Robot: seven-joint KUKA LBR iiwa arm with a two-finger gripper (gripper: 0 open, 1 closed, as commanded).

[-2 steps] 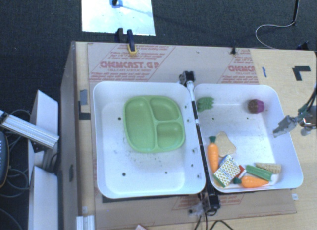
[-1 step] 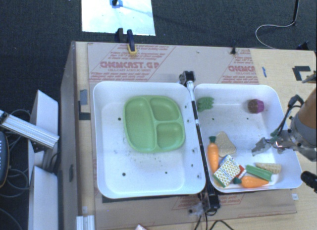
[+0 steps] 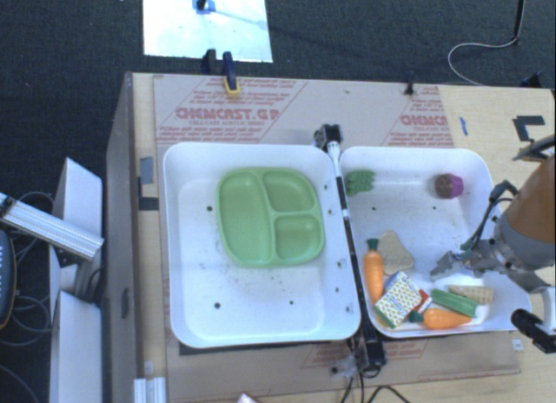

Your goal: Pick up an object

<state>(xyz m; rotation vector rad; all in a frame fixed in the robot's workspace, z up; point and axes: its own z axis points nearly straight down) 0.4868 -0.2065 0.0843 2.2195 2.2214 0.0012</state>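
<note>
Two white bins (image 3: 187, 219), one green divided plate (image 3: 269, 217), two carrots (image 3: 373, 275), one green leafy piece (image 3: 360, 181), one purple ball (image 3: 448, 186).

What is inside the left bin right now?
The left bin holds a green divided plate with three compartments, lying flat toward the bin's far side. Nothing rests in its compartments. The bin floor under the plate is covered, so anything beneath it cannot be seen.

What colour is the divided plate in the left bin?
Light green, a plain divided plate with three compartments, seen clearly in the camera view.
</note>
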